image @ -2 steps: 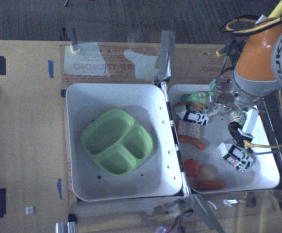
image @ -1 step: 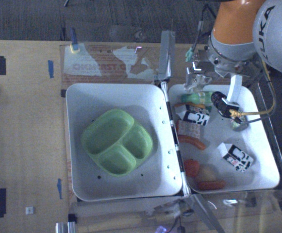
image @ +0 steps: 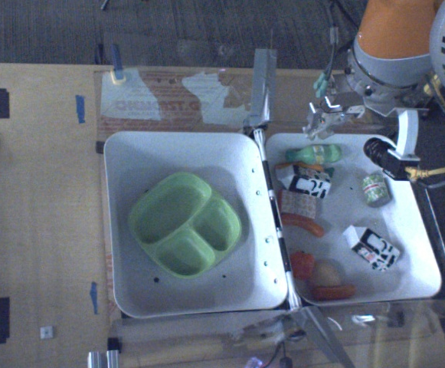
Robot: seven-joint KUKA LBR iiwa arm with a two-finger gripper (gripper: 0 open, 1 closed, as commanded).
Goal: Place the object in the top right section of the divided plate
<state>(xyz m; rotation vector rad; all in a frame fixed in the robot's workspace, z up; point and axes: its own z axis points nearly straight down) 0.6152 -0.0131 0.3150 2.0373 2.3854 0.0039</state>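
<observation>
The left bin (image: 130, 282) is holding a green divided plate (image: 185, 223), sitting tilted near the bin's middle with all three sections bare. The right bin (image: 417, 244) is holding the clutter: a green bottle (image: 314, 155) is lying on its side at 12 o'clock, a black-and-white carton (image: 308, 183) is lying just below it, and a brown packet (image: 297, 204) is touching that carton's lower edge. A red sausage (image: 304, 225) is lying at 9 o'clock, a small green can (image: 375, 189) is sitting at 2 o'clock, and a second black-and-white carton (image: 374, 248) is resting at 4 o'clock. At 7 o'clock a red piece (image: 302, 263), a tan lump (image: 326, 273) and another red sausage (image: 332, 290) are crowding together. The gripper (image: 323, 121) is hanging over the bin's top rim, just above the bottle, its jaws gripping nothing; how wide they are standing I cannot tell. The table (image: 38, 205) is carrying both bins.
</observation>
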